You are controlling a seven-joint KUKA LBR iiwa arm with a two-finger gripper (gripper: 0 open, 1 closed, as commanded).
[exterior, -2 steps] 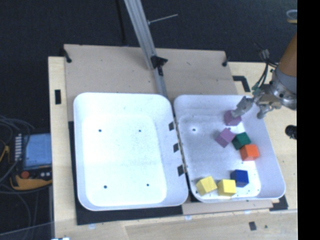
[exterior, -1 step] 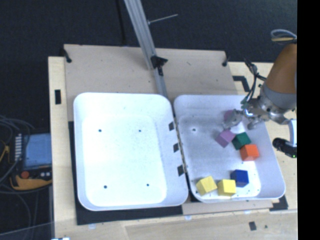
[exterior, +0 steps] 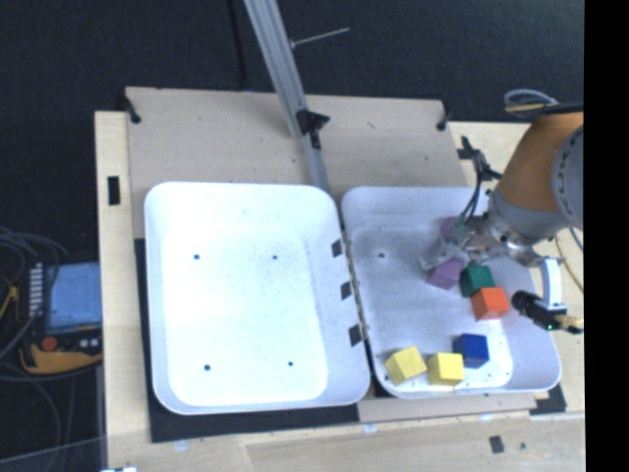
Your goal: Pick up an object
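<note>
I am the grey arm with the orange band, reaching in from the right over the right bin [exterior: 393,214], and my gripper [exterior: 454,249] is down among the blocks near that bin's right side. A purple block [exterior: 445,272] lies right at my tip, touching a green block [exterior: 478,278], with an orange block [exterior: 489,303] just beside that. Whether my jaws are apart, together or clamped on anything, I cannot tell; my wrist and its fittings blur into the blocks there. The risk I judge greatest is crowding: closing here could nudge the purple block aside, pinch two blocks at once, or catch only a corner that slips on lifting. A blue block [exterior: 472,348] and two yellow blocks [exterior: 425,366] sit apart near the front rim. The left bin [exterior: 157,264] lies beside this one.
</note>
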